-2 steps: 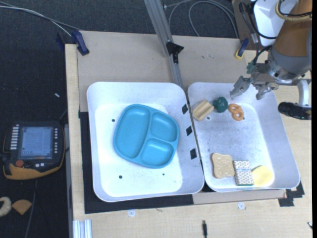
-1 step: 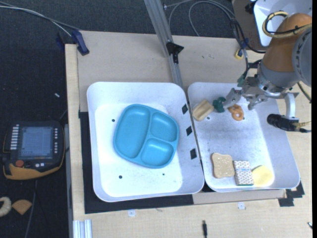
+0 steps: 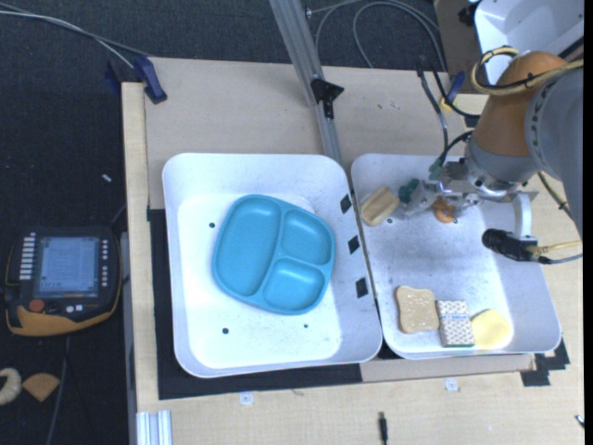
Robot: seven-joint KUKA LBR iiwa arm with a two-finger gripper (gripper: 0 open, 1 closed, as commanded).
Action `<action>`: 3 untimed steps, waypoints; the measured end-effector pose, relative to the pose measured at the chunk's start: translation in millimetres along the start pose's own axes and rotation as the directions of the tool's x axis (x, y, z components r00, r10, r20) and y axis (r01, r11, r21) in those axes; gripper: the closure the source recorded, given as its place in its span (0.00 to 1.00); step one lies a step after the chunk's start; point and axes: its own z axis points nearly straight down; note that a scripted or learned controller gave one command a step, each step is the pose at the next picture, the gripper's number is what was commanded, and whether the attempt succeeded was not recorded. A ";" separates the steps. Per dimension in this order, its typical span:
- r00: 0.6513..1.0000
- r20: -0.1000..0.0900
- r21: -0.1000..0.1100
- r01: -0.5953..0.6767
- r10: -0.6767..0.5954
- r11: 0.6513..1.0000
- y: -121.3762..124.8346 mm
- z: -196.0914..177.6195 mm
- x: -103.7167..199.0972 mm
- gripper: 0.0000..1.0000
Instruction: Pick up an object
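The right bin [image 3: 463,267] holds several small objects. A tan block [image 3: 377,205] lies at its upper left edge. A small green piece [image 3: 409,190] and an orange piece [image 3: 447,214] sit close to my gripper [image 3: 439,196], which hangs low over the bin's upper part. Along the bin's front edge lie a toast-like slice [image 3: 417,309], a patterned square [image 3: 454,324] and a yellow round piece [image 3: 492,328]. I see nothing clearly held.
A blue divided plate [image 3: 274,252] rests in the left bin [image 3: 195,313]. A metal pole [image 3: 306,54] slants down to the gap between the bins. Cables [image 3: 519,244] trail off the wrist on the right. A pendant [image 3: 63,276] lies left of the bench.
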 end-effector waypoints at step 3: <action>1.000 0.002 -0.009 0.000 0.000 1.000 15.3 -122.0 -10.5 1.00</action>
